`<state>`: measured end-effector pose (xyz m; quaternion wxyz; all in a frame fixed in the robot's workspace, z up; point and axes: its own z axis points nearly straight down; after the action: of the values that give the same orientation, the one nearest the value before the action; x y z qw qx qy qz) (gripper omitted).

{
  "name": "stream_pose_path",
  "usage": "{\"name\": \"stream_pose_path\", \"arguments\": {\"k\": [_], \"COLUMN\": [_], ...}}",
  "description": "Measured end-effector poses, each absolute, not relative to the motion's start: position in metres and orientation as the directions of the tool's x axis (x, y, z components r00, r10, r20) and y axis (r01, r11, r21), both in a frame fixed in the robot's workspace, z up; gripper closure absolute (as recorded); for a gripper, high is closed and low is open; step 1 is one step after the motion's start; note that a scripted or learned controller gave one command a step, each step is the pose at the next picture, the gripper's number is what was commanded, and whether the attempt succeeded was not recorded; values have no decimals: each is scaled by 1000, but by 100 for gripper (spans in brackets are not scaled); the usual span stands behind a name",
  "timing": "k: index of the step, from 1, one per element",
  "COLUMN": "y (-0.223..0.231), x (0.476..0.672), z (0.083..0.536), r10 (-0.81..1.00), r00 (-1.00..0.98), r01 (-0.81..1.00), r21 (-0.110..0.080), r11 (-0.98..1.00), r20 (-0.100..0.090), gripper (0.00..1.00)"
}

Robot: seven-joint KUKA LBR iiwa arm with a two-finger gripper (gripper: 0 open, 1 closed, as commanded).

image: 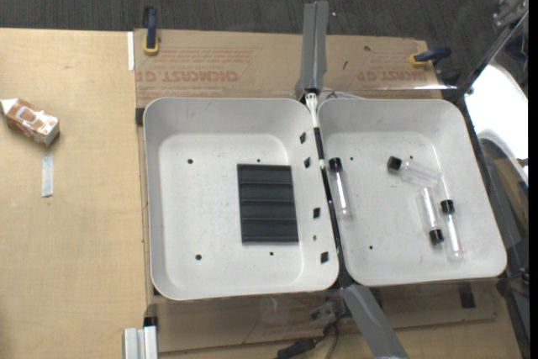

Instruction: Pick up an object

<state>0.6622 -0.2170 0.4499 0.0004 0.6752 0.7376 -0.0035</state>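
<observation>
I read the scene from what I take to be the gripper (513,2), a glinting bit of metal at the upper right edge, though it is cut off by the frame and I may be wrong. I cannot tell whether it is released or clenched, and I see nothing held in it. Nearest to it lies the right bin (472,149), whose rounded rim and sloping walls leave a wide bare floor at its middle. The left bin (148,181) lies farther off, touching the right one along a shared edge under a grey bar (314,46). The things to pick are small clear tubes with black caps, all in the nearer bin. One short tube (414,172) lies closest to the gripper, near the bin's back. Two long tubes (440,223) lie just beside each other, almost parallel, near the bin's near-side wall. A fourth tube (339,187) lies on the far side, hard against the wall by the shared edge, with little room around it. In the farther bin a black ridged block (268,203) lies flat at the centre, well apart from every wall. Farthest away, a small carton (32,120) rests on the wooden bench (76,265).
</observation>
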Motion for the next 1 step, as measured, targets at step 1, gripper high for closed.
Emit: {"name": "stream_pose_path", "arguments": {"k": [1], "y": [-216], "x": [664], "z": [458], "r10": [996], "r00": [-92], "r01": [996], "r21": [-6], "r11": [92], "r20": [-7], "gripper": [100]}}
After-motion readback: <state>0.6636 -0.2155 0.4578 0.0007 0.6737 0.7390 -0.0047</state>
